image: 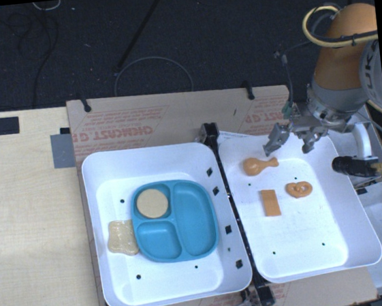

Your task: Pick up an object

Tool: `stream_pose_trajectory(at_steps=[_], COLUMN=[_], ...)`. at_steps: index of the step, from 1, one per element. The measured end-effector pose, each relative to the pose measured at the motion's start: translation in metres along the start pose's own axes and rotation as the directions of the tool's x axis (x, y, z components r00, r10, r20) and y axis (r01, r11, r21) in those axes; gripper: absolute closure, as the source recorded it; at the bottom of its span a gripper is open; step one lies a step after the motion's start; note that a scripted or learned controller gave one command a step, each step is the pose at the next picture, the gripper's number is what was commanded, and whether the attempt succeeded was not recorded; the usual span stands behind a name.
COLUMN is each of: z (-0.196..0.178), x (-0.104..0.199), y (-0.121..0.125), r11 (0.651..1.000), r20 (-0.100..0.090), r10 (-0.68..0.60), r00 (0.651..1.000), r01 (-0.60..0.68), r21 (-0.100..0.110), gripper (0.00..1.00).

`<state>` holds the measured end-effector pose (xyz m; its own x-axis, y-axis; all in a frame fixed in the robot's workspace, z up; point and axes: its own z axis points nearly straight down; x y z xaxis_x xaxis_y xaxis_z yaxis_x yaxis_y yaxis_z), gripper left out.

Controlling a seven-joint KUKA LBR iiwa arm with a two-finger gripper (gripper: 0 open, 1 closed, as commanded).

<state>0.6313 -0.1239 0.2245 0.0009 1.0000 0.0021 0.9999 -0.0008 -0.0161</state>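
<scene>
Objects for picking lie in the right bin: an orange block mid-floor, a pretzel-shaped piece beside it, a drumstick-shaped piece near the far edge. Beyond, the end effector hovers spread and holding nothing, so I judge the pick not yet done.

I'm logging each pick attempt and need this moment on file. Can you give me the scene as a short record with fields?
left bin: shallow white bin holding a blue three-compartment plastic tray
in tray: round tan cracker-like disc in the upper-left compartment
beside tray: pale yellow bumpy slab, touching the tray's left edge
right bin: shallow white bin
right bin contents: orange drumstick-shaped piece; orange rectangular bar; orange pretzel-shaped piece
gripper: two-finger gripper, open, above the right bin's far edge, holding nothing
</scene>
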Motion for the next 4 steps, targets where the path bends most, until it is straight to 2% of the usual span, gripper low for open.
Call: stream_pose_trajectory(at_steps=[1,4], z=[-0.008,0.140], x=[0.000,0.008], y=[0.002,-0.007], r11=[1.000,1.000], r20=[0.002,0.001], r10=[-0.002,0.001], r00=[1.000,1.000], r01=[0.002,-0.001], r21=[-0.013,-0.010], gripper=[0.00,0.00])
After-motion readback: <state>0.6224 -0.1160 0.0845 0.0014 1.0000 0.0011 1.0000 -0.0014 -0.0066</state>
